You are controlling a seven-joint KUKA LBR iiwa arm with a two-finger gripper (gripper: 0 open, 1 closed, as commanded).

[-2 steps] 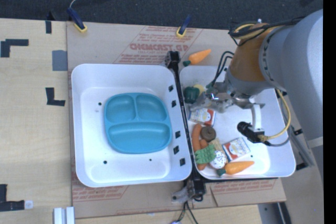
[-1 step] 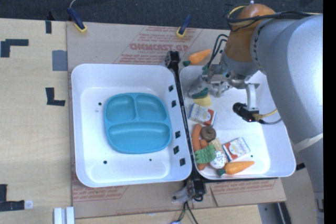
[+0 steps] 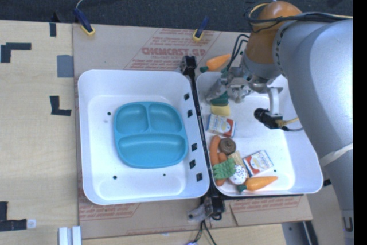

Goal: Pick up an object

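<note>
My gripper (image 3: 228,89) hangs low over the back left part of the right bin (image 3: 298,149). Just below it, close to the fingertips, lies a yellow and green block (image 3: 219,107). Nearer the front of this bin are a small white packet (image 3: 221,125), an orange carrot (image 3: 214,150), a brown round piece (image 3: 227,145), a green leafy toy (image 3: 224,169), a red and white box (image 3: 258,162) and a second carrot (image 3: 261,183). Another orange carrot (image 3: 218,61) rests at the bin's back rim.
The left bin (image 3: 94,123) holds a blue divided plate (image 3: 151,133). A black divider (image 3: 194,115) runs between the two bins. The bulky grey arm (image 3: 321,77) covers the right bin's far side.
</note>
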